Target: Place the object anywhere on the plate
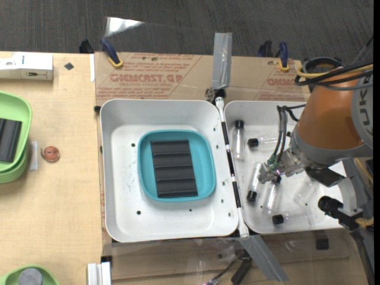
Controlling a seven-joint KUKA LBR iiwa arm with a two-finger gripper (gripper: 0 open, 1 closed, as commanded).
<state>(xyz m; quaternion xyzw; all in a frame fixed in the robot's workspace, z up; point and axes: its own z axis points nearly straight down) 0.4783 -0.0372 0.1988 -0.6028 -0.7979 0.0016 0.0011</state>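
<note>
A teal plate [146, 170] lies in the middle of the left white bin [119, 209], and a black ribbed block [174, 168] rests flat on it. Several clear vials with black caps lie scattered in the right bin [300, 221]: one upright-lying vial [238, 136] near the bin's left wall, another [253, 184] lower down, and a third [270, 198] beside it. My gripper [272, 174] hangs low over the right bin's left half, right at the cluster of vials, below the orange wrist band [329, 117]. The arm hides part of the bin's right side.
A loose black cap [277, 219] lies near the right bin's front. Cardboard [154, 76] with clamps lines the back. On the wooden bench to the left stand a green tray [13, 138], a white box [25, 67] and a small copper disc [51, 154].
</note>
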